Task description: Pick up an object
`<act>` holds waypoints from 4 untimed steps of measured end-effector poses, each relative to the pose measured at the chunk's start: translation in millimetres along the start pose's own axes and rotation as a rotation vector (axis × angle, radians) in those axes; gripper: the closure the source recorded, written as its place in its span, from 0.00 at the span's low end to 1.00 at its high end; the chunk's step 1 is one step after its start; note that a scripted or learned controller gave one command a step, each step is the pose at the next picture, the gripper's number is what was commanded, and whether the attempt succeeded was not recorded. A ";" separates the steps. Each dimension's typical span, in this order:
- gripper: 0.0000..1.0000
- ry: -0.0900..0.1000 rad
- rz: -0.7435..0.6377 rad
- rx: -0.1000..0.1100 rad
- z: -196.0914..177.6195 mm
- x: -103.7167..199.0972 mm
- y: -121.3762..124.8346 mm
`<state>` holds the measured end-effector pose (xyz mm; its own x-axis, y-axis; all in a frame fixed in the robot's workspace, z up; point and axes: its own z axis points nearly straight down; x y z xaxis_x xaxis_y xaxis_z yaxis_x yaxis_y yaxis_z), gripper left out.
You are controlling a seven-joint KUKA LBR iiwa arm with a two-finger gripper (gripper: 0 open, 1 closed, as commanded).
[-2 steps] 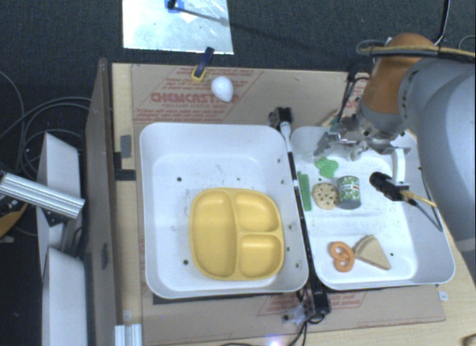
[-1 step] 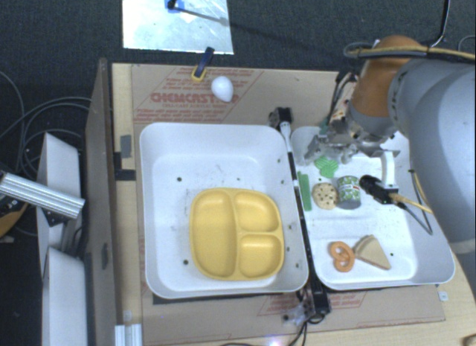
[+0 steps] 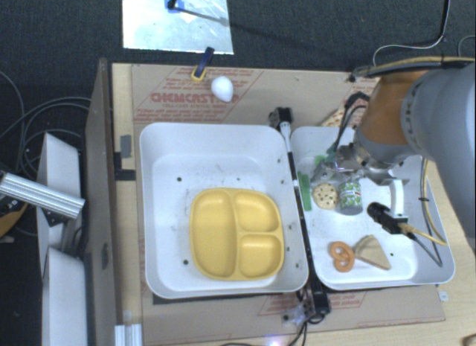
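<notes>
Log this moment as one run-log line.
arm: over right bin | gripper: low beside cookie | grasp: unconfirmed | pretzel, wedge: untouched | left bin: yellow tray

Grey arm (image 3: 439, 106) reaches in, pincer (image 3: 343, 167) lowered.

The arm (image 3: 439, 106) is a thick, rounded grey tube with an orange band (image 3: 383, 114) just above the wrist and thin dark cables looping beside it
</notes>
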<state>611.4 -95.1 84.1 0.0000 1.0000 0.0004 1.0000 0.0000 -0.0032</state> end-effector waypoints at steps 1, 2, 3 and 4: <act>0.00 -0.001 0.003 -0.002 -0.1 -39.0 -30.0; 0.00 -0.003 0.003 -0.005 -34.6 -71.7 -53.6; 0.00 -0.005 0.002 -0.021 -5.2 -56.5 -73.1; 0.00 -0.004 -0.006 -0.018 -5.2 -5.3 -51.6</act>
<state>559.8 -100.4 89.4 -0.0065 1.0000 -0.0038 0.9999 0.0065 0.0146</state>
